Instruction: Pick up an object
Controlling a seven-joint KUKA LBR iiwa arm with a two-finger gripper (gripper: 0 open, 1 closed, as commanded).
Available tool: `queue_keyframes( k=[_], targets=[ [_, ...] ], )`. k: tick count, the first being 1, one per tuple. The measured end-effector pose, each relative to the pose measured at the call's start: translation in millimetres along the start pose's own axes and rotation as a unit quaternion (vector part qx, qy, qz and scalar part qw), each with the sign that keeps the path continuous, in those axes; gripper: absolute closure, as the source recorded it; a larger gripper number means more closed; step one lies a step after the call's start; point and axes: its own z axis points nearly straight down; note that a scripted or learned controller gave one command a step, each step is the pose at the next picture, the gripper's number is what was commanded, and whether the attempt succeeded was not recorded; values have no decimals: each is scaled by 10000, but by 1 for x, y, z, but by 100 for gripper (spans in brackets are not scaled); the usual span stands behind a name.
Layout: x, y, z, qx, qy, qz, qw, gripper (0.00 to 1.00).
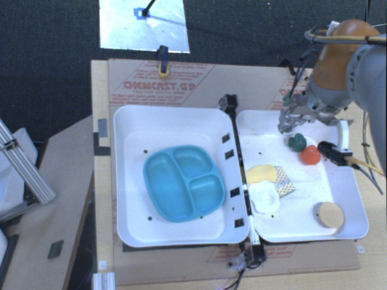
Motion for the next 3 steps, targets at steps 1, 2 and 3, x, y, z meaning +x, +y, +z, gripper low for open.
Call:
queue_keyframes(
  k=[1, 2, 3],
  targets=[
    [3, 0, -65, -6, 1, -23, 10000, 100],
    [3, 2, -105, 13, 3, -26, 10000, 100],
    [47, -5, -94, 38, 12, -44, 10000, 100]
  ],
)
